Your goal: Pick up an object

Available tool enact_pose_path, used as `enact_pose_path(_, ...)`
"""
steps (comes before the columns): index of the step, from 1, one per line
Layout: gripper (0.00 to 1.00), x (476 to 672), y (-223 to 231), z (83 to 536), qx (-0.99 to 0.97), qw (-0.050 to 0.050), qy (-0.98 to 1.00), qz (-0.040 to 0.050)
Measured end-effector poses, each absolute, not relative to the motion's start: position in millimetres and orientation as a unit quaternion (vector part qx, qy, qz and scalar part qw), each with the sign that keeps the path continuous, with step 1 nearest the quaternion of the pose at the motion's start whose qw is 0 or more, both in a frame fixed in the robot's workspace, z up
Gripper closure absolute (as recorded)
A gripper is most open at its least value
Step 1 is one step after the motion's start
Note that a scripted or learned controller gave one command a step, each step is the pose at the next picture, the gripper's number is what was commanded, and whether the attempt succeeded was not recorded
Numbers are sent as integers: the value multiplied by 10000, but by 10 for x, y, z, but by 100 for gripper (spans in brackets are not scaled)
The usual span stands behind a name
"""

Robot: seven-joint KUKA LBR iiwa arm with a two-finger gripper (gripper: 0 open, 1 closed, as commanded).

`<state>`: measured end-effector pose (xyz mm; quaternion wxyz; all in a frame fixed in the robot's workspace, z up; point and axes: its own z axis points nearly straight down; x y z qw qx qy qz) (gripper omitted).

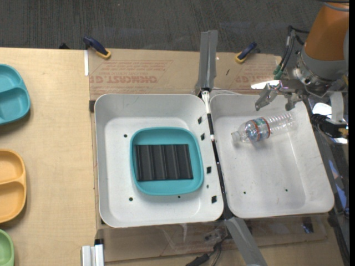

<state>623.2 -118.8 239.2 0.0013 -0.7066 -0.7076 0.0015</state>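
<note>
A clear plastic bottle (262, 129) lies on its side in the far half of the right bin (277, 187), cap end pointing left. My gripper (277, 100) hangs over the bin's far edge, just above and behind the bottle. It is open, its two fingers spread apart with nothing between them. The orange band of the arm (327, 29) rises at the upper right. In the left bin (111, 165) sits a teal tray (165, 160) with a dark ribbed inside.
Teal (11, 98), orange (11, 184) and green (3, 248) divided plates lie along the bench's left edge. Two clamps (97, 47) (246, 51) hold the cardboard at the back. A grey bar (208, 60) stands between the bins' far ends.
</note>
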Motion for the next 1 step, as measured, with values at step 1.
enact_pose_path(1, 0, 6396, -1434, 923, -6512, -5, -7589, 2)
